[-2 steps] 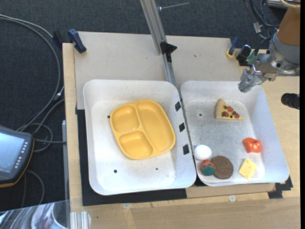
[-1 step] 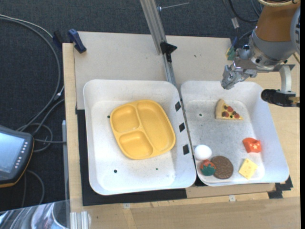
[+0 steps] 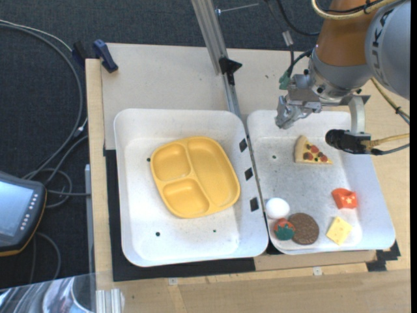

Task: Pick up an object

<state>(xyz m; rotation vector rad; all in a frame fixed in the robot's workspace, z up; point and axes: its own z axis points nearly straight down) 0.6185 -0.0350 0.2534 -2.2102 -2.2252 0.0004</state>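
My gripper hangs over the far edge of the right bin, with nothing seen between its fingers. A pizza slice lies just to its right and nearer the camera. Along the bin's near side lie a white egg, a red and green strawberry-like piece, a brown round patty, a yellow cheese wedge and a red block.
The left bin holds a yellow divided plate. A slanted metal pole rises behind the bins. Black clips sit along the seam between the bins. A blue clamp sits at the bench's far left corner.
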